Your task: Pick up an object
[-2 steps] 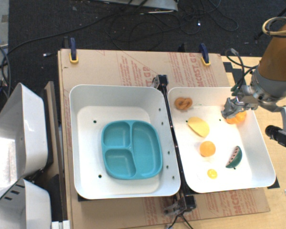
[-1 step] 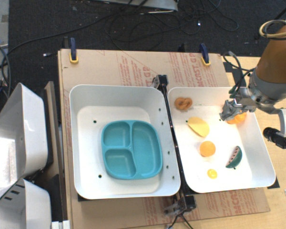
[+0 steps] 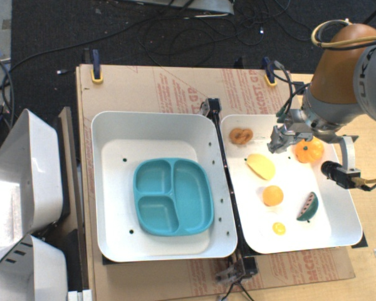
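Gripper (image 3: pixel 281 142) seen over right bin (image 3: pixel 344 227), near pretzel (image 3: pixel 240 135) and yellow piece (image 3: pixel 261 165). Finger state cannot be told. Orange pumpkin (image 3: pixel 309 152) just beside it. Teal tray (image 3: pixel 173 196) in left bin (image 3: pixel 106 168).

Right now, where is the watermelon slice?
In the camera view the watermelon slice lies in the right bin, near its right wall, right of the orange ball and below the small pumpkin.

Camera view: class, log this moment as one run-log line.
gripper: above right bin, beside small pumpkin | grasp: none seen | teal tray: left bin
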